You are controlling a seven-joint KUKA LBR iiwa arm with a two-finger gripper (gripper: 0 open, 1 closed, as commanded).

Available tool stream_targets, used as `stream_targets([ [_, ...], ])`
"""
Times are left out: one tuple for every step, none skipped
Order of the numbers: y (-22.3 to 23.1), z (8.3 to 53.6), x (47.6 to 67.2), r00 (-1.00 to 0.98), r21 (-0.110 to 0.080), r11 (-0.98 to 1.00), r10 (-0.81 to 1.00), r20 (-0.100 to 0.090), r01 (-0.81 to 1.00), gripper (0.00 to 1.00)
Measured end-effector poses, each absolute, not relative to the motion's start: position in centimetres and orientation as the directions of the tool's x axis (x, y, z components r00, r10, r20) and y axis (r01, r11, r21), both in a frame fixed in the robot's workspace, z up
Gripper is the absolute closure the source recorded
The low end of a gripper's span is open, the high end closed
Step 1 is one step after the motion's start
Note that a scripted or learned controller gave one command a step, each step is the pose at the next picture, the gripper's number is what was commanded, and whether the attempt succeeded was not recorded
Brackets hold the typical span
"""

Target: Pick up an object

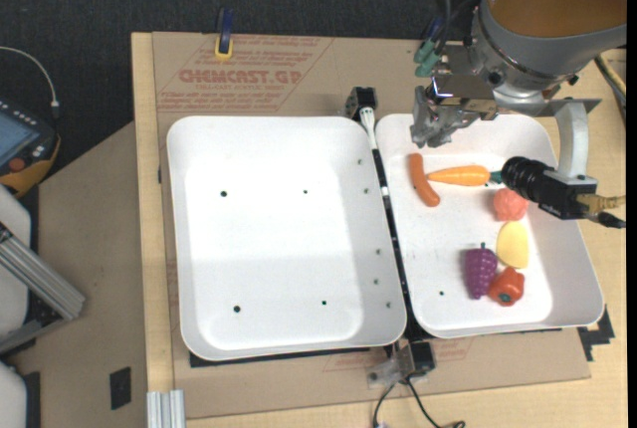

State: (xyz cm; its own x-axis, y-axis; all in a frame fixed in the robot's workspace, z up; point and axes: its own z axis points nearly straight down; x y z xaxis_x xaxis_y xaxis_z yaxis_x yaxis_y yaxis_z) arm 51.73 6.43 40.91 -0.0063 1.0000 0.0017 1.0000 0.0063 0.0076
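Note:
Several toy foods lie in the right bin [438, 302]: a red sausage [425, 180], an orange carrot [460, 176] beside it, a pink fruit [510, 205], a yellow lemon [513, 243], purple grapes [479, 270] and a red pepper [508, 287]. My gripper [435, 125] hangs over the bin's far left corner, just above and behind the sausage's upper end. I see nothing held in it. The arm's grey body and orange band cover the bin's far right part.
The left bin [269, 227] lies alongside, its rim meeting the right bin's along a black seam [383, 207]. A black cable fitting [542, 185] juts over the right bin near the pink fruit. Both bins rest on a cardboard sheet [249, 68].

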Motion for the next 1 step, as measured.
stream_targets([
  [10.67,46.21,51.46,-0.005,0.008,0.005,1.000,0.002,1.000,1.00],
])
